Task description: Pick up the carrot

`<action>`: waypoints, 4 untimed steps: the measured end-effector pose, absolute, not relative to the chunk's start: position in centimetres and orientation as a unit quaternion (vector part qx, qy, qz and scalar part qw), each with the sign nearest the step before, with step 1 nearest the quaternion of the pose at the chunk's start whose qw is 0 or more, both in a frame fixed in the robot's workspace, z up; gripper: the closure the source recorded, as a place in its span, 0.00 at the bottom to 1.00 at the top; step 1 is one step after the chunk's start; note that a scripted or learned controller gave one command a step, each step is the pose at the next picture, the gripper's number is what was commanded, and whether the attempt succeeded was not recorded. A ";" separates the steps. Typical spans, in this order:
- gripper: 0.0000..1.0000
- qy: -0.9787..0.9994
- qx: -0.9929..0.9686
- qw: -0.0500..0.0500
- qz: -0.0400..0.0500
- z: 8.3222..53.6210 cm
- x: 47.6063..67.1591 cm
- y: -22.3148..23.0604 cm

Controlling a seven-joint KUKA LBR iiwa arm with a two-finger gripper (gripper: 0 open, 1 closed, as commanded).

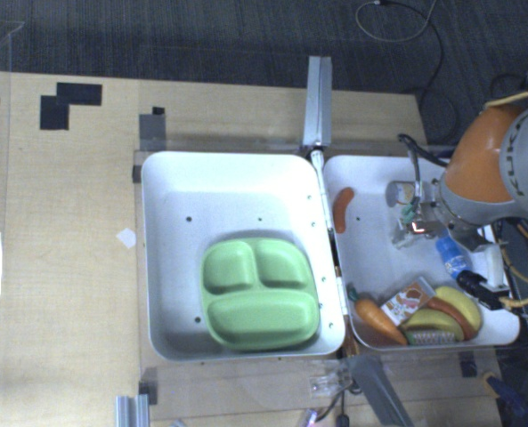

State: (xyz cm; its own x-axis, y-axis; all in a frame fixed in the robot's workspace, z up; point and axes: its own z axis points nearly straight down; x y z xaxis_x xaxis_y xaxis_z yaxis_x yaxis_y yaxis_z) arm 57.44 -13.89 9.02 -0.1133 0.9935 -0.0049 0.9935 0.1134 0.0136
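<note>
From my remote station: the carrot [377, 319] lies at the right bin's [368, 243] near left corner, beside a banana [459, 304] and small carton [405, 302]. My gripper [412, 221] hovers near that bin's far right edge; I cannot tell its state. A green tray [259, 292] sits in the left bin [170, 238].

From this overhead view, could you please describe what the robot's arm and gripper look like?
The arm is bulky and rounded, with a grey shell and a broad orange band above the wrist. At its tip the gripper is a small metallic silver and dark assembly with a tiny reddish light or mark on it. Thin dark cables run along the wrist beside it.
</note>
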 end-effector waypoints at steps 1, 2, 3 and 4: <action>1.00 0.747 0.665 0.009 0.005 10.2 57.7 -13.8; 1.00 0.861 0.509 0.007 0.001 9.0 56.3 -20.0; 1.00 0.834 0.552 0.003 0.001 11.5 54.4 -19.2; 1.00 0.884 0.468 0.006 0.002 9.0 54.5 -20.5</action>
State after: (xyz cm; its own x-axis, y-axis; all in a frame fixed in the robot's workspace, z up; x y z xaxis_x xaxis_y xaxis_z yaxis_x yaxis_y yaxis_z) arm 54.53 -20.51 8.99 -0.5624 0.8268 -0.0078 0.8268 0.5624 0.0088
